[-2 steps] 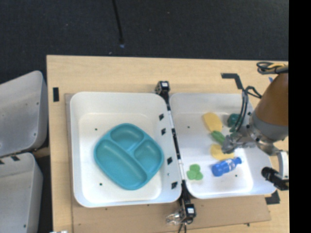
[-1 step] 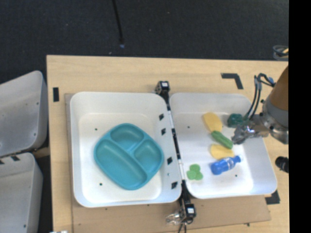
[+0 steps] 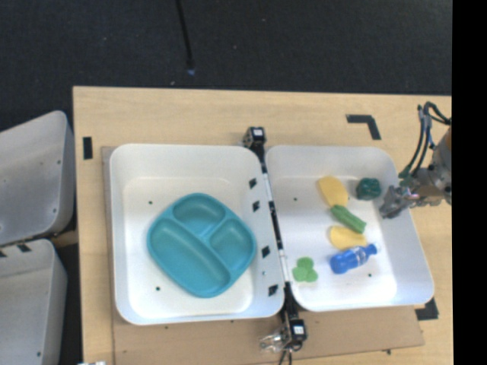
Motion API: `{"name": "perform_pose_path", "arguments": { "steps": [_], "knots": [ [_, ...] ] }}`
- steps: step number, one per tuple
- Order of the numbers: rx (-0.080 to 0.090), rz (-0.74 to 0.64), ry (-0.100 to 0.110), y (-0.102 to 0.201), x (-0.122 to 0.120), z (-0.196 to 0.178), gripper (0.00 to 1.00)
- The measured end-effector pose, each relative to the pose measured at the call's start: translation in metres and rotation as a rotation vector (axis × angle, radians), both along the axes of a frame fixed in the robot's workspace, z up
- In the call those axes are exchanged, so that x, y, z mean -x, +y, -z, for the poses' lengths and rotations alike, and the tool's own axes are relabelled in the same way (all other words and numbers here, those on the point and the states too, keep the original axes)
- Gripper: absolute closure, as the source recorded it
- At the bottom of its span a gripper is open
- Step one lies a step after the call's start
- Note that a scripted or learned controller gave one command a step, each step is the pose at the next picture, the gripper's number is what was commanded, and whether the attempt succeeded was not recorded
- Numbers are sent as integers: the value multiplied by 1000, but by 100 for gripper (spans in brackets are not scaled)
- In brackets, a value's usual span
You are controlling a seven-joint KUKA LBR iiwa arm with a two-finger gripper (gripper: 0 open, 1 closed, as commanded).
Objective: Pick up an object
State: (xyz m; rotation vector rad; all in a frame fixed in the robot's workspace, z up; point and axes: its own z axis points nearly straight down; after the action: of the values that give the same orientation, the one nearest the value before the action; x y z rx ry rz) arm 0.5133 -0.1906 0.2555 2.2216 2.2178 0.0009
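Camera view: approach step. Gripper (image 3: pixel 396 201) over the right bin's (image 3: pixel 411 268) right rim, nothing between its fingers; open or closed, can't tell. Nearest candidate is the dark teal object (image 3: pixel 369 188), just beside it. Next: shift left, descend. Arm mostly cut off at the frame edge.

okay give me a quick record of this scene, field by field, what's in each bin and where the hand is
left bin: a teal divided plate
right bin: six small things
right bin items: yellow piece, dark teal piece, green piece, second yellow piece, blue bottle, light green piece
hand: at the right bin's right wall, beside the dark teal piece
held: nothing seen between its fingers
fingers open or shut: cannot tell
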Motion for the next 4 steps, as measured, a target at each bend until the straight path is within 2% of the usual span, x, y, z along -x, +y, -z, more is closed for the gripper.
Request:
{"name": "perform_pose_path", "arguments": {
  "steps": [2, 4],
  "knots": [
    [0, -2, 0, 106, 1, -4, 100],
    [0, -3, 0, 194, 6, 18, 100]
  ]
}}
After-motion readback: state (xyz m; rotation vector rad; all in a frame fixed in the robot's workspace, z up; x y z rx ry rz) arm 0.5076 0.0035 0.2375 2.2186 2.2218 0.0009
